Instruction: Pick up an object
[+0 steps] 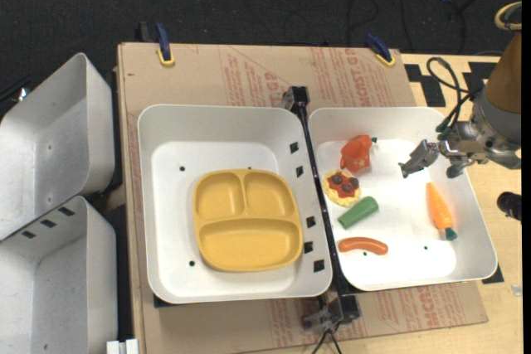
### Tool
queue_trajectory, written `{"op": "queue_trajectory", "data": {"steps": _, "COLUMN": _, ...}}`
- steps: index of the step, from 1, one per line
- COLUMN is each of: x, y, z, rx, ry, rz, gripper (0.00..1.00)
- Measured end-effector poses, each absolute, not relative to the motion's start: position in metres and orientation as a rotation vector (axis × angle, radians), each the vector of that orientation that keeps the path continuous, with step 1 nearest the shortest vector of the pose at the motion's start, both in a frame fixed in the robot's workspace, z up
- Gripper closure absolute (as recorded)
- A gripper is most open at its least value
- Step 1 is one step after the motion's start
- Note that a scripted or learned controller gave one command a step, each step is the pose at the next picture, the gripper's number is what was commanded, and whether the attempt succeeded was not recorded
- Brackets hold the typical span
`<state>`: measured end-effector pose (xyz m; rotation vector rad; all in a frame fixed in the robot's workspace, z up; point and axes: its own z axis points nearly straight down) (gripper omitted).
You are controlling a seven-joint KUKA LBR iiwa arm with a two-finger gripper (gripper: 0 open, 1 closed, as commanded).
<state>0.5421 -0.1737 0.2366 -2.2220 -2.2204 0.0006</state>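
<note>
The right bin [465, 261] holds several toy foods: a red pepper [357, 152], a small pizza-like round [342, 186], a green cucumber piece [358, 211], a red sausage [363, 245] and an orange carrot [440, 209]. My gripper [435, 159] hangs over the bin's upper right part, just above the carrot and right of the pepper. Its two dark fingers stand apart with nothing between them. The arm enters from the right edge.
The left bin [158, 178] carries a yellow divided plate [247, 220]. A black divider [311, 178] runs between the bins. Two more white bins [50, 178] lean at the far left, off the cardboard-covered bench [249, 70].
</note>
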Motion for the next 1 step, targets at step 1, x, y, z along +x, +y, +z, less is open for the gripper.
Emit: {"op": "queue_trajectory", "data": {"steps": 1, "x": 0.5470, "y": -0.1714, "z": 0.1768, "rx": -2.222, "ry": -2.220, "rz": 0.001, "gripper": 0.00}}
